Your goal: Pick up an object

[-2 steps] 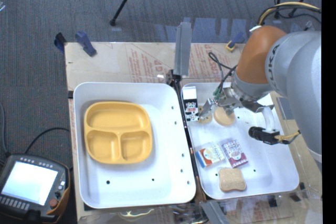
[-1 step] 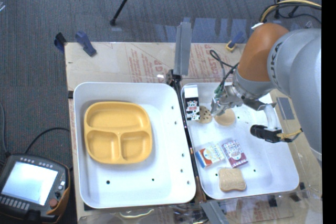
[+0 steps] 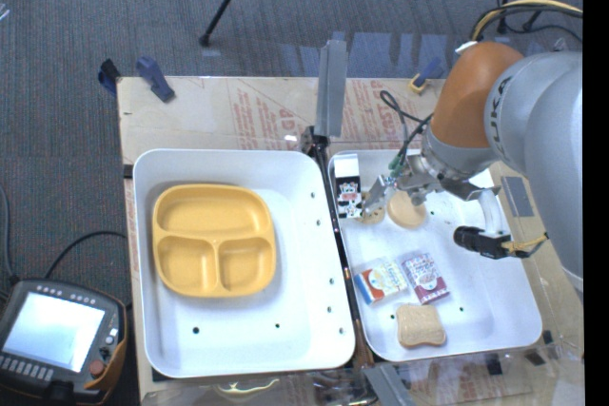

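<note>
A yellow tray (image 3: 215,240) is held in the left bin (image 3: 314,338); packets (image 3: 381,281) and bread (image 3: 420,325) are held in the right bin (image 3: 509,323). The end effector's (image 3: 395,188) state cannot be told.

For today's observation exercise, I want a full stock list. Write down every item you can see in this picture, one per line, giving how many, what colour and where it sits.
Bins: 2, white, side by side on the bench.
Divided plate: 1, yellow, in the left bin.
Bread slice: 1, tan, near front of the right bin.
Small packets: 2, red and white beside purple, middle of the right bin.
Round piece: 1, tan, back of the right bin, by the gripper.
Small box: 1, black and white, right bin's back left corner.
Handheld controller: 1, grey with lit screen, floor at lower left.
Arm: 1, grey with orange band, from the right.
Gripper: 1, over the right bin's back.
</note>
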{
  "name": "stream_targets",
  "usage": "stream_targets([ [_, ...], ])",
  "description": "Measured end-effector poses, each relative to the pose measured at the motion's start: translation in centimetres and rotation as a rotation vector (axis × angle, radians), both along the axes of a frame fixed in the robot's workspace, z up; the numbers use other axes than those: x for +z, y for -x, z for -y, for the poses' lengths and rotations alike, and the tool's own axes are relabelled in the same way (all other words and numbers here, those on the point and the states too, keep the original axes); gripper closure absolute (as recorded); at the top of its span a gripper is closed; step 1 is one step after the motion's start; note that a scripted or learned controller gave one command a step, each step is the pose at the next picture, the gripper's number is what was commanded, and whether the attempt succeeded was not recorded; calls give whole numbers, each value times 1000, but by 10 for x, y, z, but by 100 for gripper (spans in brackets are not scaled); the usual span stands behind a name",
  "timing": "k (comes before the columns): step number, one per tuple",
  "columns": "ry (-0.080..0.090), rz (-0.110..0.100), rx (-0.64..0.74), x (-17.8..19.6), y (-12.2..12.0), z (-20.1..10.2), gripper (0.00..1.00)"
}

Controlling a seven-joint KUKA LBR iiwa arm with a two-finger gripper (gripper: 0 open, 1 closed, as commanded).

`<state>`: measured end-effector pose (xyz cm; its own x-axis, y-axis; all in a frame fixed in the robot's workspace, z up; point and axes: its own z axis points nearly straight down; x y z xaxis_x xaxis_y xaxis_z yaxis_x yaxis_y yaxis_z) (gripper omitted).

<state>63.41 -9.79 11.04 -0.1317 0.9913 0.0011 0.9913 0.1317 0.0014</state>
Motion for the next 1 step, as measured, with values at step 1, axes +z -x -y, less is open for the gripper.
stream_targets([
  [1,15,4,112,-17,-12,-2,0],
])
